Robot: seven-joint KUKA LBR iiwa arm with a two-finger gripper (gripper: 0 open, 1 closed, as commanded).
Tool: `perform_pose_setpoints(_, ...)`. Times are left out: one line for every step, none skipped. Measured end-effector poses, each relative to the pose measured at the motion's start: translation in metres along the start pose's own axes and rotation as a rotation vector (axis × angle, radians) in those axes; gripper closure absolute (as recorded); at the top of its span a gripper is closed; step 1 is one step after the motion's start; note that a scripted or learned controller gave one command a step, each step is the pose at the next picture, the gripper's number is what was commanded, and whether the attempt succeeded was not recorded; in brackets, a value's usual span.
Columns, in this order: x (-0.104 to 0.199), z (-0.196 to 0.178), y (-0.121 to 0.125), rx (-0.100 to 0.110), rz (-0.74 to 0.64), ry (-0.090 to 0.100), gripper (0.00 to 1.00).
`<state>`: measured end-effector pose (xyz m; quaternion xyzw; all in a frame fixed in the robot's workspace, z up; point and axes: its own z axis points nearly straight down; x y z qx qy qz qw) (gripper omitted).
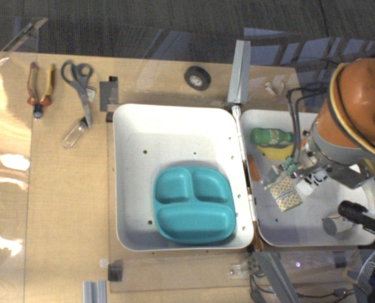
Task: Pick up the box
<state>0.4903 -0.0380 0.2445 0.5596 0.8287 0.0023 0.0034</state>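
1. Two white bins sit side by side on the tabletop: the left bin and the right bin.
2. The left bin holds a teal divided tray, lying flat toward its near edge.
3. The arm enters from the right and hangs over the right bin, its orange band uppermost.
4. The end effector sits low over the middle of the right bin; whether it is spread or pressed together cannot be told.
5. The box, small and flat with a patterned face, lies tilted on the floor of the right bin, just beside the end effector, toward the left wall.
6. A green bottle and a yellow item lie near the far wall of the right bin.
7. Scissors, red-handled pliers and a tape roll rest on the tabletop beyond the left bin.
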Motion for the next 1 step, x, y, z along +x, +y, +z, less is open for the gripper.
perform_pose_setpoints(0.0672,0.0209,0.0244,0.004,0.244,0.002,1.00)
